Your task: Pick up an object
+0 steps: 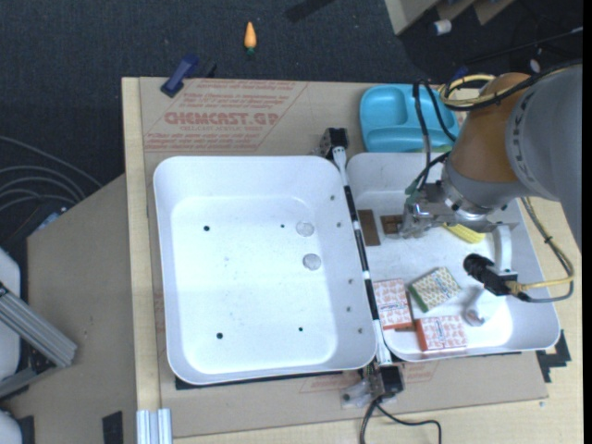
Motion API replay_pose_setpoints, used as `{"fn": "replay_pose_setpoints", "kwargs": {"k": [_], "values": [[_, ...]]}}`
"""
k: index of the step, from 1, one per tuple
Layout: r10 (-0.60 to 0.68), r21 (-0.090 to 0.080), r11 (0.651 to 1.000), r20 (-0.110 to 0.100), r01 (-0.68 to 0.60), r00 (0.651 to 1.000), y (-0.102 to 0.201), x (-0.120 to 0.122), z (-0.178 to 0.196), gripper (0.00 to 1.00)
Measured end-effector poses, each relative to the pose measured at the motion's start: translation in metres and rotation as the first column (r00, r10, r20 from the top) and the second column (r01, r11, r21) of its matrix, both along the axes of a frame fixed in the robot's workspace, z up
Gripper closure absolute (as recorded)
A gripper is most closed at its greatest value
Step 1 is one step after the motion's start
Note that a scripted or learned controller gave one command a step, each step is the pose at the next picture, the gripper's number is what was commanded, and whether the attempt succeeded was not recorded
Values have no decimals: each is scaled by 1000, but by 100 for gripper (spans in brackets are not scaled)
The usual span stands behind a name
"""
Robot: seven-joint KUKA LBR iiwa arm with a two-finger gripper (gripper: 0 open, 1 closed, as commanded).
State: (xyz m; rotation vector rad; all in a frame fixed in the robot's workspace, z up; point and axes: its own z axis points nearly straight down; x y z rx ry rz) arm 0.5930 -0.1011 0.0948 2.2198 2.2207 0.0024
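My gripper (413,218) hangs low over the back left part of the right bin (532,326), under the grey arm with the orange band. A small brown piece (392,227) lies right at its left side; whether they touch is unclear. A brown block (370,228) rests by the bin's left wall. A yellow item (464,234) pokes out from under the wrist. Toward the front lie a green patterned card (435,287), two red-and-white patterned packets (391,304) (445,333) and a small grey piece (474,317).
The left bin (176,202) holds two small pale discs (305,229) (312,263). A light blue tray (398,118) sits behind the right bin. A blue object (178,77) lies at the board's back left corner, and an orange item (250,35) lies on the dark floor.
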Motion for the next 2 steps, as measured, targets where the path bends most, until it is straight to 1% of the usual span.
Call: {"fn": "replay_pose_setpoints", "kwargs": {"k": [1, 2], "values": [[0, 0, 1000, 0, 0, 1000, 0, 0, 0, 0], [0, 0, 1000, 2, 0, 1000, 0, 0, 10, 100]]}}
